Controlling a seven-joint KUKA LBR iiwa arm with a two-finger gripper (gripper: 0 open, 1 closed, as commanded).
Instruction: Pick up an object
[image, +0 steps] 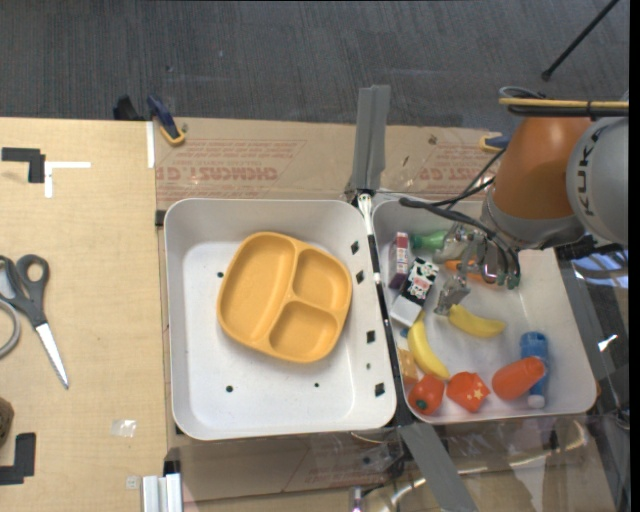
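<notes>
While gripper (462, 272) hovers, grip state unclear, banana (474, 321) below lies lengthwise left-right in right bin (570, 330)

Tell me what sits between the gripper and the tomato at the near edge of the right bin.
In the camera view, two bananas lie between the gripper and the tomato.

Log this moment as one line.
arm: over right bin | gripper: low, above bananas | grasp: none seen | left bin: yellow tray
</notes>
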